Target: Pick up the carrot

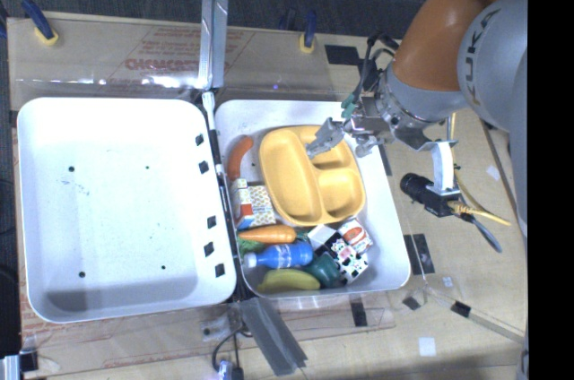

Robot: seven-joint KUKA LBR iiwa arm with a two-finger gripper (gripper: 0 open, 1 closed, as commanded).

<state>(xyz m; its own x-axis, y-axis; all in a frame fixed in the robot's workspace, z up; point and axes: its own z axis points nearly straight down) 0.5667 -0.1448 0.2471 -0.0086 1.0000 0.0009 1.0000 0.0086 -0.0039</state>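
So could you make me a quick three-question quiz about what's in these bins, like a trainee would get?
1. True or false: the orange carrot lies in the left white bin.
2. What lies just below the carrot in the camera view: A) blue plastic bottle B) yellow two-compartment dish C) red sausage?
3. The two-finger gripper hovers over which item?

Key: 1. False, it lies in the right white bin. 2. A. 3. The yellow dish.

2 white bins (pixel 36 190), 1 carrot (pixel 267 235), 1 blue bottle (pixel 280 256).
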